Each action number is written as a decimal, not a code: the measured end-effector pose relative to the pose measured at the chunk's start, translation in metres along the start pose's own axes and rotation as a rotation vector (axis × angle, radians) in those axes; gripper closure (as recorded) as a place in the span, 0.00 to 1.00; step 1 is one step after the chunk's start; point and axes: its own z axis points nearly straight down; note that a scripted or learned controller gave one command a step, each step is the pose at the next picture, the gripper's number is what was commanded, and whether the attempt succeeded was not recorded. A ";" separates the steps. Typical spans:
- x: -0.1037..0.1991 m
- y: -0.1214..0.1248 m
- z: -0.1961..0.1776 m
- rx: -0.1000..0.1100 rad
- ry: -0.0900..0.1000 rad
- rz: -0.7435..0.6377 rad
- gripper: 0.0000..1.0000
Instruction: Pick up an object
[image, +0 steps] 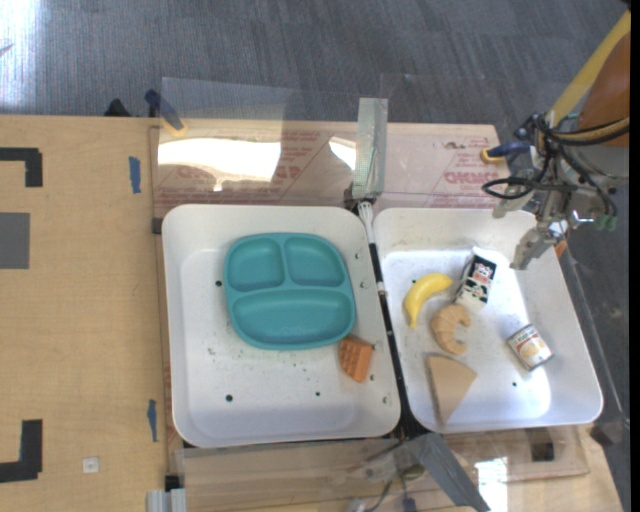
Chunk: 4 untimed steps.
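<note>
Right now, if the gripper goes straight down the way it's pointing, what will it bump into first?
Probably the bare white floor of the right bin. The gripper hangs beside the small carton, though depth is hard to judge.

Arm enters from right, cables around wrist; end effector (540, 240) points down-left, nothing visible between its fingers.

A teal plate (290, 290), a yellow banana (425, 296), a black-and-white carton (478, 280), two white bins (200, 400).
</note>
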 end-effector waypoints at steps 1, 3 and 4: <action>-0.010 0.015 0.078 0.005 -0.009 0.256 0.00; -0.012 0.039 0.075 0.000 -0.037 0.651 1.00; 0.005 0.164 -0.039 -0.007 -0.004 1.072 1.00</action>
